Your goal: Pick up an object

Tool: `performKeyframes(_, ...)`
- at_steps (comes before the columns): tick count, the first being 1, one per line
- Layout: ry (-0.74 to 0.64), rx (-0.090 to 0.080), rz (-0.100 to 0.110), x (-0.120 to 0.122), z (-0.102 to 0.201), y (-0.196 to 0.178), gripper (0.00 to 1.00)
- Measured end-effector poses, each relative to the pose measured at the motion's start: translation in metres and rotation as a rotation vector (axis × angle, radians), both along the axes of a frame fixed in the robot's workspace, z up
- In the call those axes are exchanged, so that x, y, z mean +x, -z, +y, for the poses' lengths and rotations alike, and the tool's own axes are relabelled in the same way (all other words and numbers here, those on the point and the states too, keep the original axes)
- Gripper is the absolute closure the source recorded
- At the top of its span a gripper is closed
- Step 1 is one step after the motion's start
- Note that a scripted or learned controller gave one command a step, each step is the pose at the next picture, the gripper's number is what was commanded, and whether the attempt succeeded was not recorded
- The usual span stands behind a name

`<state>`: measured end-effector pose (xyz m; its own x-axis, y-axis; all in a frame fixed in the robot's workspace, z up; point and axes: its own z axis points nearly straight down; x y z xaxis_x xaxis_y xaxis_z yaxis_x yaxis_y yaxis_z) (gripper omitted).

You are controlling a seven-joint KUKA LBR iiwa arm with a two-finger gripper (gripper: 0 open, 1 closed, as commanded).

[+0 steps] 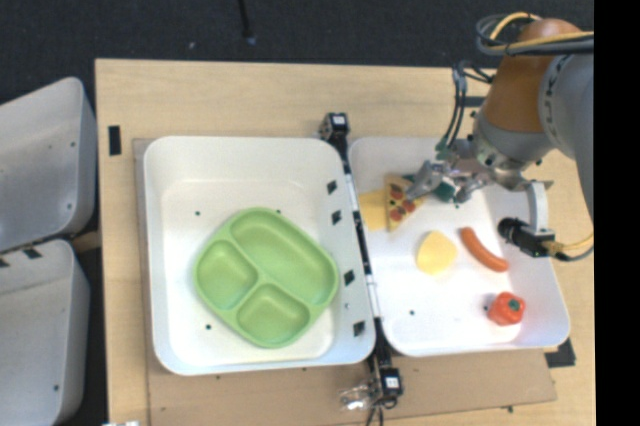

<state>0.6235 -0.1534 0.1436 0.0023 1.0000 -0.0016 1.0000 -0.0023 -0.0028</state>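
Wooden counter [250, 99] is carrying two white bins; the tool [432, 182] is hanging low in the right bin [440, 334], jaw state impossible to tell, just beside a pizza slice [398, 204]. Yellow lemon-like piece [436, 253], orange carrot-like stick [484, 250] and red tomato-like piece [506, 309] are lying farther out; a green divided plate [265, 276] is sitting in the left bin [200, 164].

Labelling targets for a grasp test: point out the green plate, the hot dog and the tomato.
green plate [265, 276], camera view, centre ridge.
hot dog [484, 249], camera view, its middle.
tomato [506, 309], camera view, its red body.

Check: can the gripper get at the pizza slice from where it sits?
Probably yes. The gripper hangs right beside the pizza slice in the right bin, with nothing between or on top.
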Motion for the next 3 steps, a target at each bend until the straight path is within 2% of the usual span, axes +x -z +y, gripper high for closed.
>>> performKeyframes(1, 0.004, -0.001, -0.009, 0.002, -0.002, 0.04, 0.0)
performKeyframes(2, 0.006, -0.002, -0.019, 0.005, -0.003, 0.025, 1.0)
performKeyframes(3, -0.006, 0.0, -0.01, 0.011, -0.003, -0.039, 1.0)
